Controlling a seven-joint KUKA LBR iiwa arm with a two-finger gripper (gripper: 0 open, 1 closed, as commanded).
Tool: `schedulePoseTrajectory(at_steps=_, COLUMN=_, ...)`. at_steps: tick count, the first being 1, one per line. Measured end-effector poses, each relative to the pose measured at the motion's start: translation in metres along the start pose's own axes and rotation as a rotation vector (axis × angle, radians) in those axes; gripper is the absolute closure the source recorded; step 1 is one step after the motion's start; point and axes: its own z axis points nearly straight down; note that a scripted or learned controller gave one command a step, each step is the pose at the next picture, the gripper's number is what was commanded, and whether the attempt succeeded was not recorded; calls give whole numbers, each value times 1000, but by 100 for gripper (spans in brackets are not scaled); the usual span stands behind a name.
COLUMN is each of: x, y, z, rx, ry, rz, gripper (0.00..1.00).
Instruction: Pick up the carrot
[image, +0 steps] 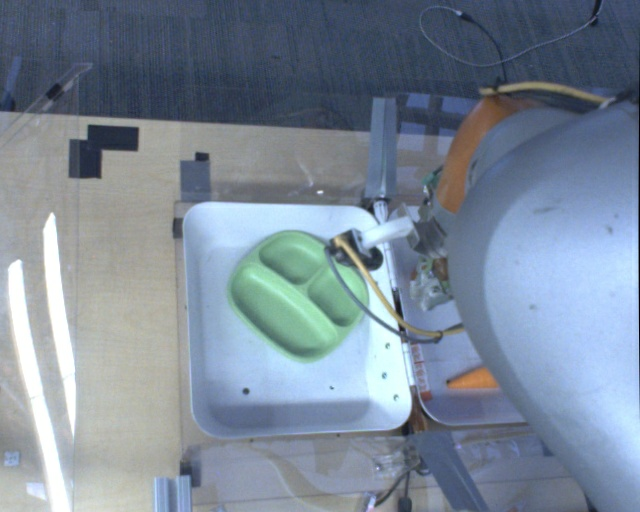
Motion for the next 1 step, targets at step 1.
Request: schedulePoseTrajectory(at_steps=1, x=49, y=92, z=9, rx=-4, ry=-1, rz=1, gripper=100)
